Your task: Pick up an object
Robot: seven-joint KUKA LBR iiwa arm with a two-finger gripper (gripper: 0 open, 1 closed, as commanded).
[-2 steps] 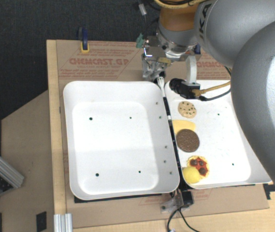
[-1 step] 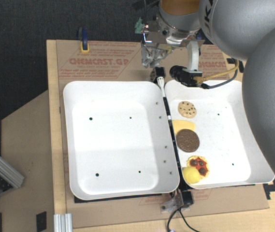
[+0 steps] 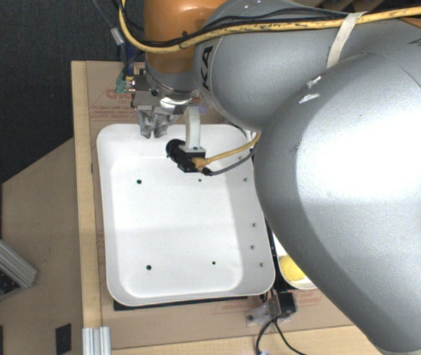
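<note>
Camera view, fixed above the bench [image 3: 84, 198]. Item 1: grey arm [image 3: 343, 161], very large in the frame, covering the right half and most of the top; its orange band [image 3: 184, 13] sits at top centre, with a yellow cable [image 3: 269, 24] running across it toward the upper right. Item 2: gripper [image 3: 152, 130], below the orange band, pointing down over the upper left rim of the white bin [image 3: 173, 235]; whether it is released or clenched cannot be told at this angle, and nothing is seen grasped in it. Item 3: black fitting [image 3: 183, 157] with a thin cable, just right of the gripper, hanging over the upper part of the bin floor. Item 4: white bin, centre of the frame, shallow, rounded corners, small dark dots on its floor. Item 5: yellow object [image 3: 293, 271], lower right of centre, just beyond the bin's right rim, mostly hidden under the arm, well apart from the gripper; its shape and what it rests in cannot be told.
</note>
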